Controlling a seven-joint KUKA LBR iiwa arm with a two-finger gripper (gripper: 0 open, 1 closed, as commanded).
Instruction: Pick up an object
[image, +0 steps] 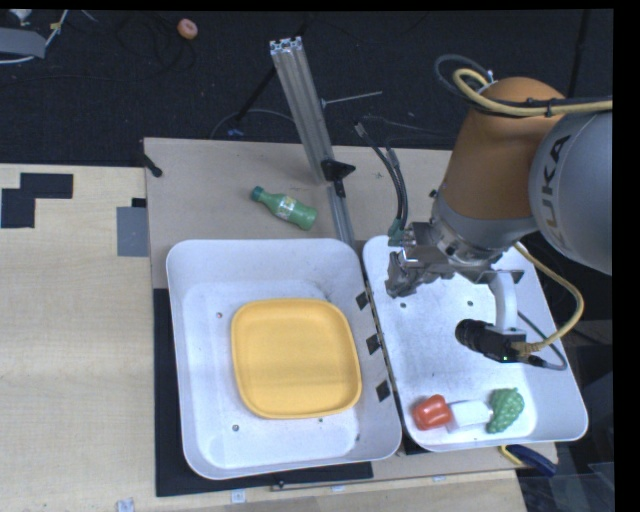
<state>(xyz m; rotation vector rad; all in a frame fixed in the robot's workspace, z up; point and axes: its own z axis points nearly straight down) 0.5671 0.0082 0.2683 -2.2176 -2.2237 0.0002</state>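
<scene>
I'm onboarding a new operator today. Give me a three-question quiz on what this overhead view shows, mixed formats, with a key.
1. True or false: the yellow plate lies in the right bin.
2. Multiple choice: the green bottle lies
A. in the left bin
B. on the bench behind the left bin
C. in the right bin
3. Fill in: the red piece and the green piece lie near the right bin's ______ edge, away from the gripper.

Key: 1 false; 2 B; 3 front.
</scene>
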